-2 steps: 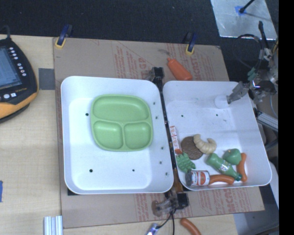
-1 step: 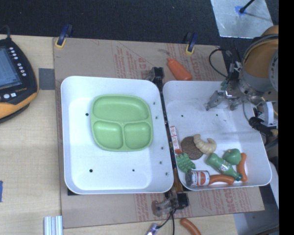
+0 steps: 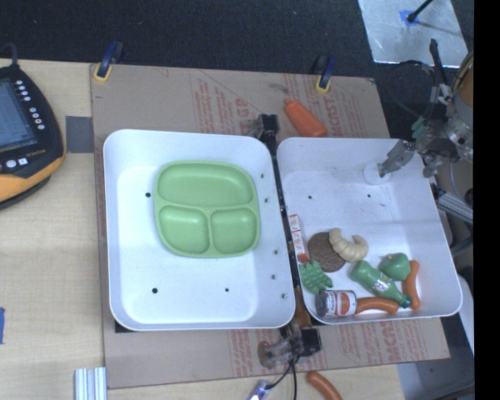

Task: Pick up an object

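We see the two-finger gripper (image 3: 408, 158) over the far right corner of the right white bin (image 3: 350, 182), near its far rim. Its fingers stand apart, and nothing lies between them. The candidate objects lie well away, crowded into the near half of this bin: a brown round disc (image 3: 323, 252) touching a curved beige piece (image 3: 350, 244), a green toy bottle (image 3: 375, 280), a green leafy piece (image 3: 313, 275), a small red-and-white can (image 3: 340, 303) at the near rim, a green pepper-like piece (image 3: 395, 265), and orange carrot-like pieces (image 3: 412, 280) near the right rim.

To do this step well, we judge that the gripper should travel toward the near rim and select an object with free space on two sides. The beige piece and the can look the most accessible. The bottle and the orange pieces overlap, so a descent there risks pushing instead of gripping. We advise aligning the fingers across the narrow dimension of the chosen object before descending.

The left white bin (image 3: 133, 290) holds a green three-compartment plastic tray (image 3: 207, 208).

The arm is cut off at the right edge, so its posture cannot be read. The fingertips are small and blurred, and their height above the bin floor cannot be told. Several cluttered objects cannot be identified with confidence.
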Robot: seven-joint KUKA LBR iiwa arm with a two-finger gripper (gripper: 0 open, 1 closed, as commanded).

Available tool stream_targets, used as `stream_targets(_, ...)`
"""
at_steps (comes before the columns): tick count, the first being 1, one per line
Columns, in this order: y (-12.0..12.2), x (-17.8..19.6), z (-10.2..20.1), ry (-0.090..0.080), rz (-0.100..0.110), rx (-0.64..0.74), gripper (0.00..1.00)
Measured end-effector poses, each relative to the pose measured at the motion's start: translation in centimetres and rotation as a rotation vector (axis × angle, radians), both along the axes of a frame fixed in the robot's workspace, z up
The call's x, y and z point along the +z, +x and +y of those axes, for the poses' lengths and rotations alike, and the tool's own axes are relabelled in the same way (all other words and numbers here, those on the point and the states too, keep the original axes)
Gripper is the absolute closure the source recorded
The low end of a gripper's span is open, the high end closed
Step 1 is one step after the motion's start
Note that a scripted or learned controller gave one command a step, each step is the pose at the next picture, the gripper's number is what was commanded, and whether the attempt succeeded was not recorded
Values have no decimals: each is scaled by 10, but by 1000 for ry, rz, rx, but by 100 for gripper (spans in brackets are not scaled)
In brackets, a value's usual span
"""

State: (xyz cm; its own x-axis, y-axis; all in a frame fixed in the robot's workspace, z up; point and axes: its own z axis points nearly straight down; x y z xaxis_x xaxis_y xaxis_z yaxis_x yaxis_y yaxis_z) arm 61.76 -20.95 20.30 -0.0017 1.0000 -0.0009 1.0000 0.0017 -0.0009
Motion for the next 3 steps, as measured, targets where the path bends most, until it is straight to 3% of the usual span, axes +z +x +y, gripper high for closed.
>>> stream_targets(1, -42, -49, 107, 0, 4, 6, 0)
stream_targets(2, 6, 52, 28, -1, 0, 1, 0)
stream_targets(3, 36, -87, 48, 1, 6, 3, 0)
